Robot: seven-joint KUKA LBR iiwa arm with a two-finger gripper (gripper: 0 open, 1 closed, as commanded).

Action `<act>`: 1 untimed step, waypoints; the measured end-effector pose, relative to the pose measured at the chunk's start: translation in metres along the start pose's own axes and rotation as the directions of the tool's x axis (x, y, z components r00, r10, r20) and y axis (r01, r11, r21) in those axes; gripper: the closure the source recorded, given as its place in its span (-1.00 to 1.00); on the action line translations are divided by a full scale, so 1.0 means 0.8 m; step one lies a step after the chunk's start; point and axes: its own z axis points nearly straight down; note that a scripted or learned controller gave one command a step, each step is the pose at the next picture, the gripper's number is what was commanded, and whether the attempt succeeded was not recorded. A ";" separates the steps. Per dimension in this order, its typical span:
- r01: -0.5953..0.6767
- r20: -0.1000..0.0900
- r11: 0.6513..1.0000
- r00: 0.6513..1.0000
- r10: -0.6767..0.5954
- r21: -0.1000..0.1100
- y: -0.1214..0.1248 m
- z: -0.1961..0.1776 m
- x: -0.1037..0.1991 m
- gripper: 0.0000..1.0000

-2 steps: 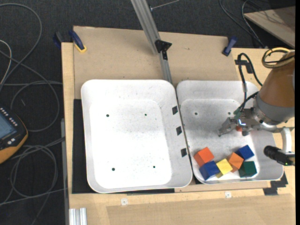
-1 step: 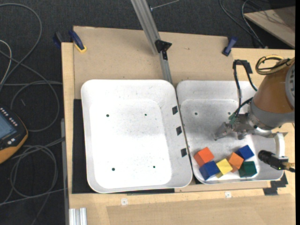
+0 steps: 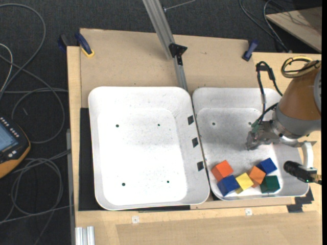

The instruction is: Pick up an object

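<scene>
Several coloured blocks lie along the front edge of the right bin (image 3: 225, 98): an orange block (image 3: 222, 169), a blue block (image 3: 230, 185), a yellow block (image 3: 244, 181), a smaller orange block (image 3: 257, 174), a blue block (image 3: 267, 165) and a green block (image 3: 270, 184). My gripper (image 3: 254, 139) hangs low over the middle of the right bin, behind the row of blocks. Nothing shows between its fingers. The arm's orange band (image 3: 301, 98) rises above it at the right.
The left bin (image 3: 102, 98) sits beside the right one on the wooden bench. A slanted metal pole (image 3: 163, 32) stands behind the bins. Blue clamps (image 3: 84, 44) sit on the bench's back corners. Cables lie on the floor at left.
</scene>
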 end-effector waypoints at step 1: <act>0.001 0.004 1.000 1.000 -0.001 -0.007 0.012 -0.063 -0.008 1.00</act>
